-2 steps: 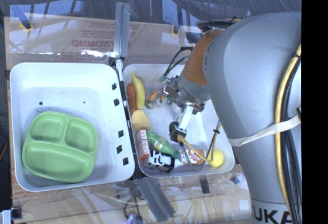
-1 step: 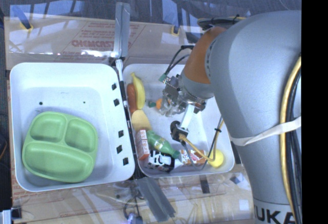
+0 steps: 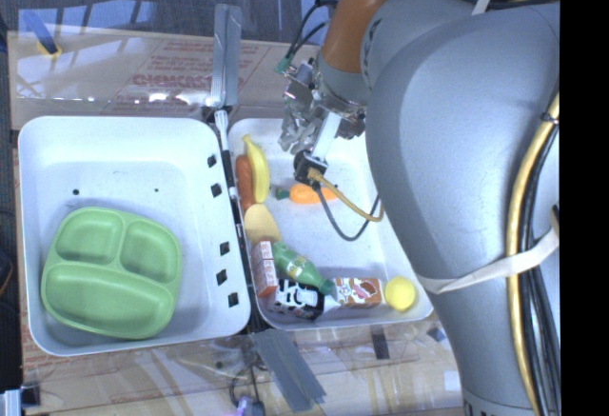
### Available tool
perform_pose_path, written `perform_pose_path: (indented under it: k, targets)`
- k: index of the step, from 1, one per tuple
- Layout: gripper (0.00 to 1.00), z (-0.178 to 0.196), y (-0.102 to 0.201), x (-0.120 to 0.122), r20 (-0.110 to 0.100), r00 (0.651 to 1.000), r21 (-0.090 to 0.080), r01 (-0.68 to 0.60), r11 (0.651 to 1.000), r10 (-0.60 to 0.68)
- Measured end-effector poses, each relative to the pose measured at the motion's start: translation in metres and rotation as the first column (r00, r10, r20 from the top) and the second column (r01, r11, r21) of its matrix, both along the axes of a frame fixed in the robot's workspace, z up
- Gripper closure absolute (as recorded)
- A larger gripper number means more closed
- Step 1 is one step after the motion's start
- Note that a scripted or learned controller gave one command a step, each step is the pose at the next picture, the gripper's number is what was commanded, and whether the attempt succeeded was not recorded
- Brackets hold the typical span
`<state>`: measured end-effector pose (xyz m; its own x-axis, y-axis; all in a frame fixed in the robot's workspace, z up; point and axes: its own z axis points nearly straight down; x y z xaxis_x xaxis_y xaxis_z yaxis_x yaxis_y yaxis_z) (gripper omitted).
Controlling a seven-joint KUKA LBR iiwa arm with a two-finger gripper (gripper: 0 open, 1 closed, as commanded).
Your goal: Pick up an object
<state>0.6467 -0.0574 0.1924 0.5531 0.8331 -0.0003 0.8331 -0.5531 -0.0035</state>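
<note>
**Desk:** Camera view, what's on the counter (image 3: 114, 71)?

**Operator:** I log two white bins, side by side.
- Left bin (image 3: 114, 167): one green tray (image 3: 112, 271) with three compartments, lying in the near half.
- Right bin (image 3: 328, 252): nine loose things, one of each.

**Desk:** List the nine.

**Operator:**
- Yellow banana (image 3: 255, 160), against the wall next to the left bin.
- Red-orange stick (image 3: 245, 182), touching the banana.
- Small orange piece (image 3: 304, 195), near mid-bin.
- Pale yellow fruit (image 3: 260, 222), rounded.
- Green bottle (image 3: 301, 268), lying slantwise.
- Red carton (image 3: 265, 271), beside the bottle.
- Black-and-white carton (image 3: 299, 299), at the near wall.
- Orange-brown carton (image 3: 359, 291), on its side.
- Yellow ball (image 3: 402, 293), touching that carton.

**Desk:** And the jaws?

**Operator:** The grey arm (image 3: 457, 119) reaches in from the right. The jaws hang over the far end of the right bin, just above the banana and the small orange piece. I cannot tell whether they stand wide or narrow, and I see nothing held in them.
</note>
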Motion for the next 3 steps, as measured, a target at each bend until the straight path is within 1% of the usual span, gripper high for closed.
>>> perform_pose_path:
  k: [1,2,3]
  targets:
    - [1.0,0.035,-0.028,0.01,-0.002,0.969,-0.002,0.248,0.969,-0.248]
    - [0.0,0.035,-0.029,0.01,-0.003,0.969,-0.001,0.249,0.969,-0.249]
    - [0.0,-0.002,0.003,-0.022,-0.005,0.97,-0.002,0.243,0.97,-0.243]
